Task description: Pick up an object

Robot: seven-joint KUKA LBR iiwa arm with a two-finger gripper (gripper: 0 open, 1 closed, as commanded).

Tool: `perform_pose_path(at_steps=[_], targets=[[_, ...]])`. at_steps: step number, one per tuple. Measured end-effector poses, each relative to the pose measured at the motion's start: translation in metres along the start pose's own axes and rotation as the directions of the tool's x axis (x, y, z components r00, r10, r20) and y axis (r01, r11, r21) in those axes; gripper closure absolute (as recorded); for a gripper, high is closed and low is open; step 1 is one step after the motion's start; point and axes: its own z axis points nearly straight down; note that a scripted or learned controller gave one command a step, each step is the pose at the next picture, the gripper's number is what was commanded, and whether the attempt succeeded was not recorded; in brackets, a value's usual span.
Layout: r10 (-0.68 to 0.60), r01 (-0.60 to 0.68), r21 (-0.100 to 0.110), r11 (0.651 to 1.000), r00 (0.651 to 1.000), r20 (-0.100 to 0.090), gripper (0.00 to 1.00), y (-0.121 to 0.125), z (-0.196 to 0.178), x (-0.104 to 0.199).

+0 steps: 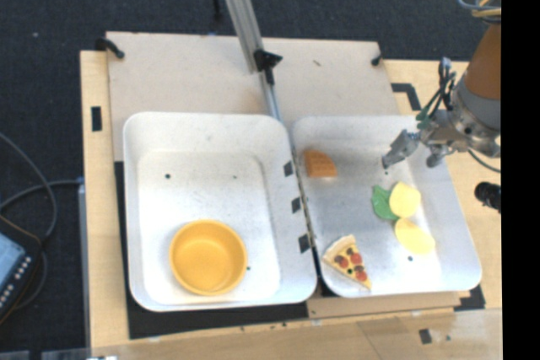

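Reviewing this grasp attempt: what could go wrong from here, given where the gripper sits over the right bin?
1. The gripper hangs above the yellow pieces, which crowd against a green piece; closing there may catch two things or push them apart.
2. The lower yellow piece looks rounded and might slip out of a pinch.
3. The pizza slice lies flat at the right bin's rim, so it would be hard to get fingers under.

Arm: grey, orange-banded, entering from the right. Pincer [415, 151]: two fingers spread apart, nothing between them, angled downward-left.
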Motion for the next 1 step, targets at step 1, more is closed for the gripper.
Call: perform_pose_path(at_steps=[1], targets=[[0.000,0.000,0.000,1.000,1.000,0.000,0.00,0.0001,0.0000,0.0002]])
